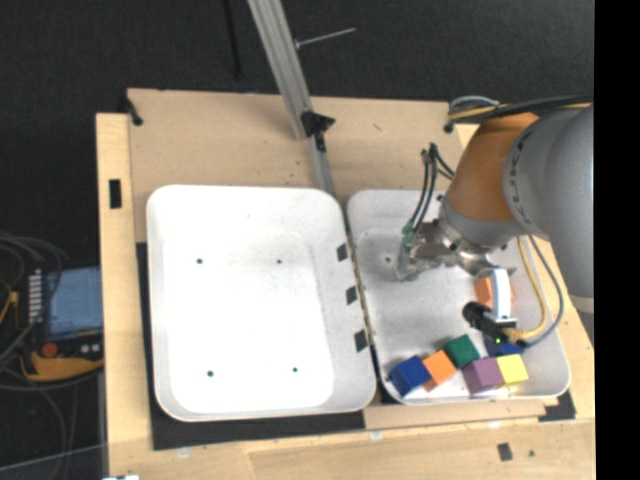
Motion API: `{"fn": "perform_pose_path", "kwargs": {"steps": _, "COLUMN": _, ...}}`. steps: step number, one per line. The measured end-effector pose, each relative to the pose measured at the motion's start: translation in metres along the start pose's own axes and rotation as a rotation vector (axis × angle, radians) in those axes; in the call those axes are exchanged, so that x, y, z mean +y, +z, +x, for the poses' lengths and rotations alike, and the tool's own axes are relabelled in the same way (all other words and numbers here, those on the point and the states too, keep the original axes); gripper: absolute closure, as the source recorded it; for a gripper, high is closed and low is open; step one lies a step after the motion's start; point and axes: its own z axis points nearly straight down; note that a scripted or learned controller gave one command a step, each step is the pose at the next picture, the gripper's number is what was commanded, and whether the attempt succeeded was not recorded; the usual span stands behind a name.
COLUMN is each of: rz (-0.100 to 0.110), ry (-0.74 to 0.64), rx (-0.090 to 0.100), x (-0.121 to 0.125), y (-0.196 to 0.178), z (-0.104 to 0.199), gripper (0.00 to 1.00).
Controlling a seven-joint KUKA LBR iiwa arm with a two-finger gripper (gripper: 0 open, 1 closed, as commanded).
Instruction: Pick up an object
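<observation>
We see the gripper [410, 264] low over the right bin [385, 223] near its left wall, seemingly touching bare floor, while blue [408, 374], orange [439, 366], green [461, 351], purple [485, 374] and yellow [512, 369] blocks cluster along its front edge.

Wooden bench [220, 138], two white bins [250, 298] side by side

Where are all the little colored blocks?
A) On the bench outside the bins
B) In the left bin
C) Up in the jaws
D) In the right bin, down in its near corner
D: the blue block, orange block, green block, purple block and yellow block sit clustered along the near edge of the right bin.
</observation>
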Motion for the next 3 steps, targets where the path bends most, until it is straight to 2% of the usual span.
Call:
{"fn": "perform_pose_path", "kwargs": {"steps": 1, "rz": 0.001, "ry": -0.006, "rx": -0.001, "x": -0.002, "y": -0.045, "z": 0.002, "gripper": 1.00}}
{"fn": "perform_pose_path", "kwargs": {"steps": 2, "rz": -0.001, "ry": -0.005, "rx": -0.002, "x": -0.002, "y": -0.107, "z": -0.007, "gripper": 1.00}}
{"fn": "perform_pose_path", "kwargs": {"steps": 3, "rz": 0.005, "ry": -0.010, "rx": 0.000, "x": -0.001, "y": -0.110, "z": -0.007, "gripper": 1.00}}
